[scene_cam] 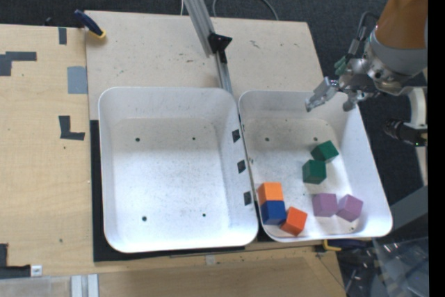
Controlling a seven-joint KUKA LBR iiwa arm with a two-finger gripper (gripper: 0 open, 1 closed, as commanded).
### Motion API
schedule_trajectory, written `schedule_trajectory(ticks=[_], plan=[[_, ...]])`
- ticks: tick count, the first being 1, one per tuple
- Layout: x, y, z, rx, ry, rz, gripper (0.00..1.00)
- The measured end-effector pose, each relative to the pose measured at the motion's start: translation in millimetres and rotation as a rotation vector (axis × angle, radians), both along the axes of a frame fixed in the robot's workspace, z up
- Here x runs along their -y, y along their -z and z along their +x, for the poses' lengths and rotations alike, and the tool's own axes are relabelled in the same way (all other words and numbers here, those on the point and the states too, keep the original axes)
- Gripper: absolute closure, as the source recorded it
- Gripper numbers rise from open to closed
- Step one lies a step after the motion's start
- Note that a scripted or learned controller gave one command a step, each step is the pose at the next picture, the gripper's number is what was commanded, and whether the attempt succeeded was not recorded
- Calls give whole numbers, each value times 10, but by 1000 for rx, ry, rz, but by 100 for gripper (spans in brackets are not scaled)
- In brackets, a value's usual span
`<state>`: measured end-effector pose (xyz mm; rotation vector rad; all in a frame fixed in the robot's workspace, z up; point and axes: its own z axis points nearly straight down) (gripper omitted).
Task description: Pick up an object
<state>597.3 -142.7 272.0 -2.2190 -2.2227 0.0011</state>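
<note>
The right bin (278,118) holds several small blocks. Two green blocks (325,150) (314,172) lie near its middle right. Two purple blocks (324,204) (350,207) sit by the front right corner. An orange block (270,191), a blue block (273,211) and another orange block (295,220) cluster at the front left. My gripper (332,97) hangs over the bin's back right corner, well above the blocks. Its fingers (317,98) are spread open with nothing between them.
The left bin (111,149) stands beside the right one. A slanted metal rail (198,7) runs from the top down to the gap between the bins. A blue and yellow tool (89,23) lies at the board's back left. A cable (243,0) loops behind.
</note>
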Motion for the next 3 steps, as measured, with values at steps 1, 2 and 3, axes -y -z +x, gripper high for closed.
schedule_trajectory(ticks=[1,2,3], plan=[[243,-2033,-103,10,0,-3,0],[257,-2413,-26,6,0,-3,0],[291,-2657,-30,4,0,-2,0]])
